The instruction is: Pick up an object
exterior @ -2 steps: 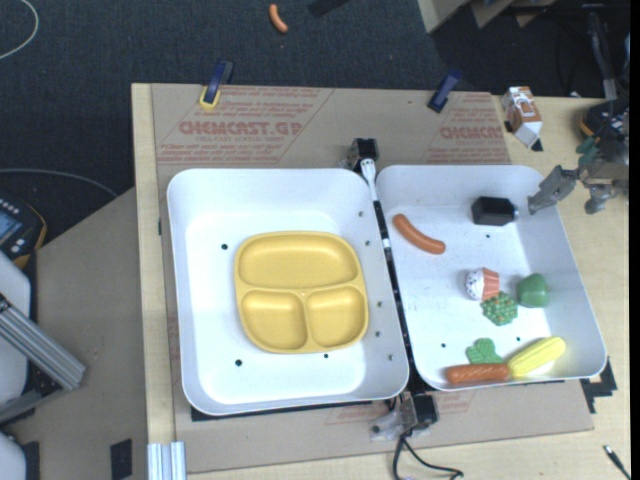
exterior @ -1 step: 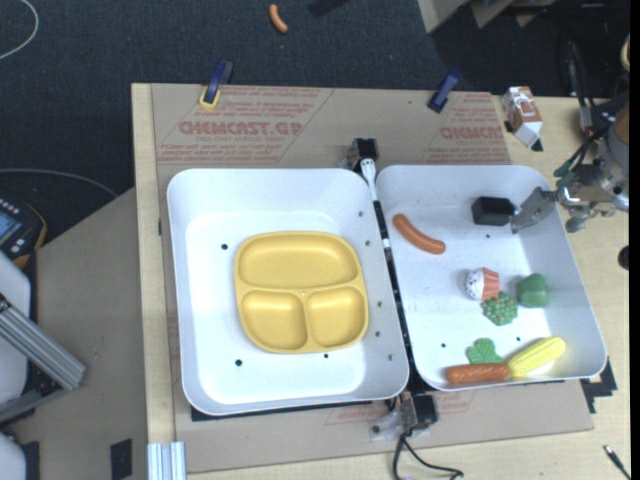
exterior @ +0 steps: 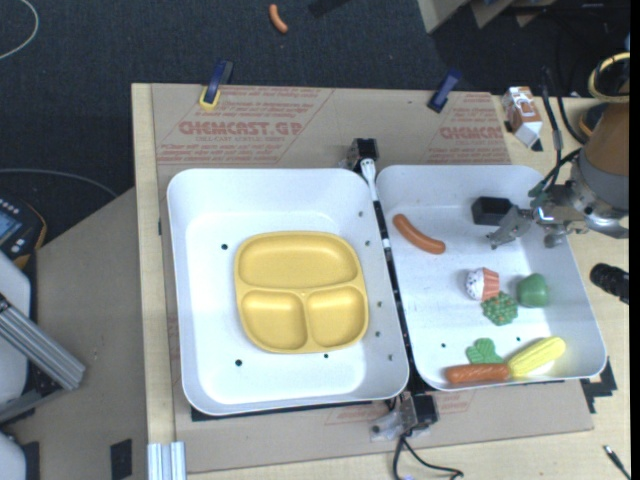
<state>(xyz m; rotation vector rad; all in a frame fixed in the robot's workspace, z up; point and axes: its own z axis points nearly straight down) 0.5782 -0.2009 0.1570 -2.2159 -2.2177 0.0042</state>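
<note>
My gripper hangs over the upper right part of the right bin, open, with nothing between its fingers. Just below it lie a round green piece, a red-and-white toy piece and a green broccoli. An orange sausage lies to the gripper's left, near the bin's upper left. Along the bin's front edge sit a yellow corn cob, a small green vegetable and an orange carrot-like piece.
The left bin holds a yellow divided plate. The bins meet at a raised rim. A small orange piece lies on the dark floor beyond the bench. Clamps hold the cardboard at the back.
</note>
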